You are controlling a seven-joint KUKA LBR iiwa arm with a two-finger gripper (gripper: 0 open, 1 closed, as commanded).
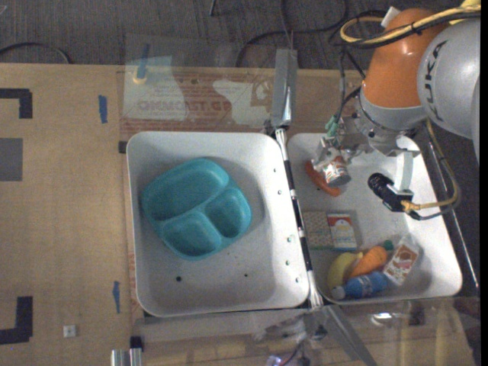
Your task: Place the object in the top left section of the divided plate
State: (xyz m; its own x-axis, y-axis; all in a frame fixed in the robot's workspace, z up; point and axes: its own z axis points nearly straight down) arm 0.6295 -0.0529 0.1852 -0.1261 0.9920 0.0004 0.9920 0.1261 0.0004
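The divided plate [197,207] looks like smooth, slightly glossy teal plastic, both bins [221,280] like matt white plastic, the counter [61,204] like dull brown board, and the arm [404,59] has a glossy orange shell.

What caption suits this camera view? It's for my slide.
KUKA arm's hand over right bin's items; teal divided plate waits in left bin.

So there's two white bins [221,300] on the tabletop [61,204], one teal divided plate [197,207] with three sections, one can [333,171], one card [341,229], one banana [341,266], one carrot [367,259], one blue bottle [362,286], one small carton [402,261].
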